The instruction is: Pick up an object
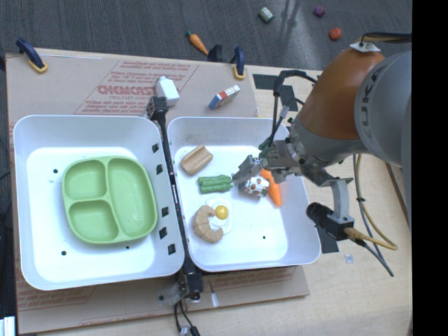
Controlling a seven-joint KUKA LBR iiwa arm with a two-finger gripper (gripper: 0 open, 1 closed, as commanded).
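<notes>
Two white bins sit side by side on my desk; the left bin [28, 152] holds a green tray [108, 199]. My jaws hover low in the right bin [297, 247], whether clenched I cannot tell, beside a spotted toy [257, 186] and carrot [274, 193].

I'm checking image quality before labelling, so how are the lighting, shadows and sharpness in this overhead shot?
In the camera view, light is soft and even; the white bins are bright, not blown out. The arm throws a faint shadow into the right bin beside the carrot. The gripper and the spotted toy under it look slightly soft. The green tray reads crisp, without glare.
</notes>
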